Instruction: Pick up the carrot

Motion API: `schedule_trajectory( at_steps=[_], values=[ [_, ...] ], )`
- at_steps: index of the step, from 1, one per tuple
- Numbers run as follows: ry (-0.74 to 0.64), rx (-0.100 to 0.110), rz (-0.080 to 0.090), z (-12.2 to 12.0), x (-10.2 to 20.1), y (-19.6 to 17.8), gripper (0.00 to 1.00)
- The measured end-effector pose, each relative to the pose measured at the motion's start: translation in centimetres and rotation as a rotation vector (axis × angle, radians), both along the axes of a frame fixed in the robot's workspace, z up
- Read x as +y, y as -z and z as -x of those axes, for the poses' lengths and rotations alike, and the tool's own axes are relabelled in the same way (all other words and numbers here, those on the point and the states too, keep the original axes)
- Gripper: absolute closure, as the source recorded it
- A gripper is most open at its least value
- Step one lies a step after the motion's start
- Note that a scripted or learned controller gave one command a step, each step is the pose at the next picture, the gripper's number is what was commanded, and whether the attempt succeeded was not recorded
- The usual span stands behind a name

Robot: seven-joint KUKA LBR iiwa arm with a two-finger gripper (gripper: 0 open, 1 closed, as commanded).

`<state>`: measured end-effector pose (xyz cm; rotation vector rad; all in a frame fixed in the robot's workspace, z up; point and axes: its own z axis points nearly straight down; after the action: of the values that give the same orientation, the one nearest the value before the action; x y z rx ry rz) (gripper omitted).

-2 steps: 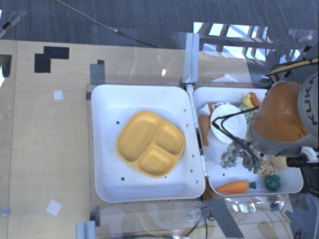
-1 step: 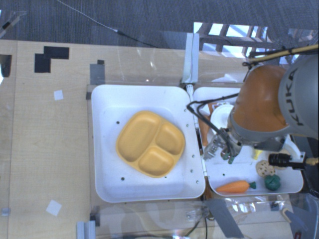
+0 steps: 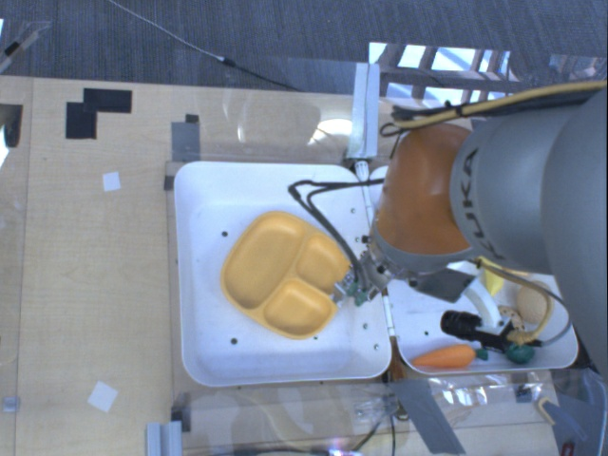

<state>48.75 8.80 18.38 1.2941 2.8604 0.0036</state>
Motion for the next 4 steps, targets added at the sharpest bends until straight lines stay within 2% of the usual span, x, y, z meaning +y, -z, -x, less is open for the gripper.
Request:
schedule_trajectory(
  at_steps=[1, 2, 3, 4],
  values=[
    [-0.403, -0.001, 0.001, 0.0, 5.0, 0.4, 1.00],
    [-0.483, -0.001, 0.001, -0.3, 8.6, 1.8, 1.00],
    [-0.293, -0.002, 0.000, 0.0, 12.9, -1.9, 1.00],
    [-0.595, -0.010, 0.002, -0.2, 5.9, -12.6, 1.00]
  ],
)
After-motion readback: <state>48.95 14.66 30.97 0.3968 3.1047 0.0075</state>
